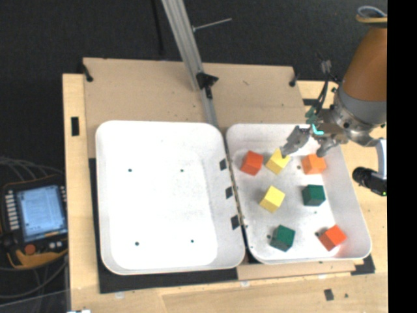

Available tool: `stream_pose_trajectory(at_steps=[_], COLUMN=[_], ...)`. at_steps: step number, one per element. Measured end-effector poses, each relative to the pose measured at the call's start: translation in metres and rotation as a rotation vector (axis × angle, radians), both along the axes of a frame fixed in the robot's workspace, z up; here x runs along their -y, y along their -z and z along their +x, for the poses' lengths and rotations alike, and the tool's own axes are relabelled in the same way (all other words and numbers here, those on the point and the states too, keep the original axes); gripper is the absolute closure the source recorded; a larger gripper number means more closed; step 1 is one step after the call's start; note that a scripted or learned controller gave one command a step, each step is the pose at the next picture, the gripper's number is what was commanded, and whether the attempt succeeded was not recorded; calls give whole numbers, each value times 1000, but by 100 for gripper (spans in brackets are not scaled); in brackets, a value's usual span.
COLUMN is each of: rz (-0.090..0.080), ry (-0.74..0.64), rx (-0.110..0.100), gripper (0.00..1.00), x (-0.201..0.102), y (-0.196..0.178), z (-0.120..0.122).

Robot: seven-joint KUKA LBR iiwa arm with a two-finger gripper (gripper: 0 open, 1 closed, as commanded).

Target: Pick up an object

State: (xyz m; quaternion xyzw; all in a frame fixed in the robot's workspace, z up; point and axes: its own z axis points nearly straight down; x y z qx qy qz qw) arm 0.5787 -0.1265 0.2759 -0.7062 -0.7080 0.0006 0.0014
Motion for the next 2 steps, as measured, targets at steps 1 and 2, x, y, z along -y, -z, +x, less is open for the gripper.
stream_pose_trajectory(at_steps=[1, 2], rz=[0, -4], ry=[1, 5], rx=[4, -1], gripper=[0, 0], x=[0, 12], y=[-2, 46], z=[1, 0])
